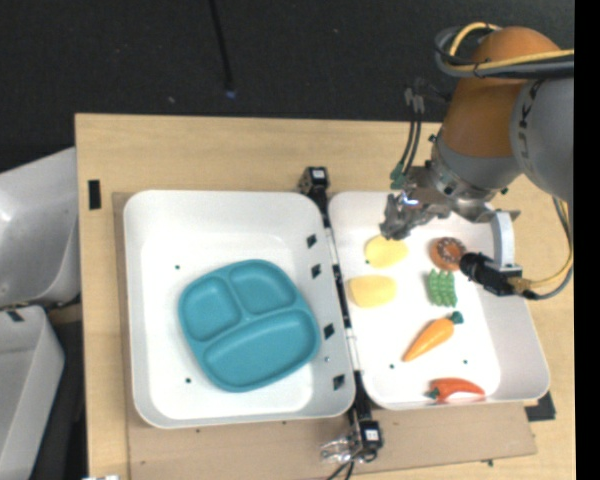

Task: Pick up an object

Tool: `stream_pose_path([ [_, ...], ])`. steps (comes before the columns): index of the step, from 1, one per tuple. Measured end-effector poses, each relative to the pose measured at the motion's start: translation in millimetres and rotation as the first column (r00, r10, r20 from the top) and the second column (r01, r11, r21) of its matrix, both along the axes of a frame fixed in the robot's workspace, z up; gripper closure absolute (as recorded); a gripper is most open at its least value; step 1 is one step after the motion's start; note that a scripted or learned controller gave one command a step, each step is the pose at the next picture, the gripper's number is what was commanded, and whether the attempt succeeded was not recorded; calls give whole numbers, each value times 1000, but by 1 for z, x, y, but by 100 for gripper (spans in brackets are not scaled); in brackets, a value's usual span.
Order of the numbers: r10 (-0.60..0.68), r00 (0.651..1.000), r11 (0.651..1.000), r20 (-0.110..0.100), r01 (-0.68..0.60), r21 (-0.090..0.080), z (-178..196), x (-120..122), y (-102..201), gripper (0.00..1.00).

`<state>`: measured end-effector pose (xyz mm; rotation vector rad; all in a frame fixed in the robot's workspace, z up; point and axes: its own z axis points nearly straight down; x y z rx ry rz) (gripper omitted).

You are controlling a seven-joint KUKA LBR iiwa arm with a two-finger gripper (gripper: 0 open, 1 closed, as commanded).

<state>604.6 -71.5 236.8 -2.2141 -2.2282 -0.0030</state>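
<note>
The right bin (515, 348) holds several toy foods. A pale yellow piece (385, 253) lies at its upper left, with a second yellow piece (371, 289) just below it. To their right are a green ridged piece (441, 287) and a brown-red round piece (446, 252). An orange carrot (428, 337) lies lower down, and a red pepper (455, 389) rests near the front rim. My gripper (398, 222) hangs right over the upper yellow piece's top edge, pointing down; nothing is visibly held.
In the left bin (150, 268) lies a blue divided plate (248, 323). The arm's orange band and grey wrist (480, 118) cover the right bin's back right corner. A black clip (313, 179) sits at the back where the bins meet.
</note>
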Motion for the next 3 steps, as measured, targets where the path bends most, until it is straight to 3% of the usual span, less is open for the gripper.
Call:
stream_pose_path([
  [2,0,1000,1000,-2,0,0,20,-37,93,100],
  [3,-1,1000,1000,-3,1,-1,6,-58,134,100],
])
